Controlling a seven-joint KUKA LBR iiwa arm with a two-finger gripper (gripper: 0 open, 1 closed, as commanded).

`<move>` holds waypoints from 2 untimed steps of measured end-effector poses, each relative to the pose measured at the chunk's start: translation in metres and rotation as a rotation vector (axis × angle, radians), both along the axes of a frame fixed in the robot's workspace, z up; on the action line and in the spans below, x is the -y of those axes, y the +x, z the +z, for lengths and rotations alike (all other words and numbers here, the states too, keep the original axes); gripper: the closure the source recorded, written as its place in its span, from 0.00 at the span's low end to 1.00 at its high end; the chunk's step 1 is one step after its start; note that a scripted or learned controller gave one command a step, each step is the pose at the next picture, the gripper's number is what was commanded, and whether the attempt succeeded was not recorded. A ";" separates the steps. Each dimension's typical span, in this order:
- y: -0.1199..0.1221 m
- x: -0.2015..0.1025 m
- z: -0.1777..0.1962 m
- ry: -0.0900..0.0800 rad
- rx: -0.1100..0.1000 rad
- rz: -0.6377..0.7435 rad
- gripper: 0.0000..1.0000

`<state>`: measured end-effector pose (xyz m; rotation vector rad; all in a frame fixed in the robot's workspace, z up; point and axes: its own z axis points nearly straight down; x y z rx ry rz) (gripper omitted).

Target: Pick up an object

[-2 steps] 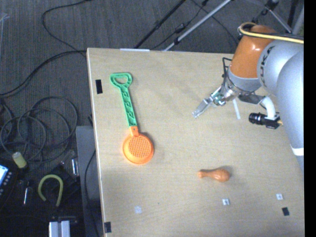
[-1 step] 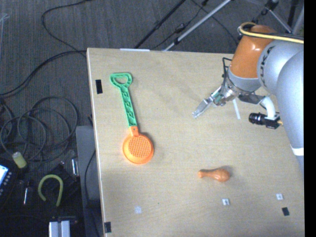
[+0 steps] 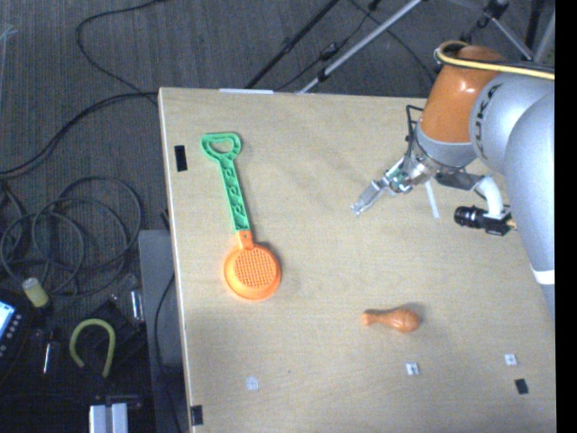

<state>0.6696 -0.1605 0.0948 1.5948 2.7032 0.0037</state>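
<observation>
A toy strainer (image 3: 242, 231) with a green handle and a round orange mesh head lies on the left part of the tan bench top (image 3: 315, 350). A small orange drumstick-shaped toy (image 3: 394, 318) lies lower, right of the middle. My gripper (image 3: 362, 205) reaches in from the right on the grey arm with its orange band (image 3: 455, 97). It hangs over bare surface in the upper middle, well right of the strainer and above the drumstick in the picture. Its fingers are drawn together to a narrow tip, shut on nothing.
The bench's left edge (image 3: 173, 269) drops off to a dark floor with cables (image 3: 72, 233) and gear. Small black and white markers (image 3: 412, 368) dot the bench's lower right. Stand legs (image 3: 379, 25) cross the floor behind the bench.
</observation>
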 end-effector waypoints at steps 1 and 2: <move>0.000 0.000 0.000 0.000 0.000 0.000 0.00; 0.000 0.000 0.000 0.000 0.000 0.000 0.00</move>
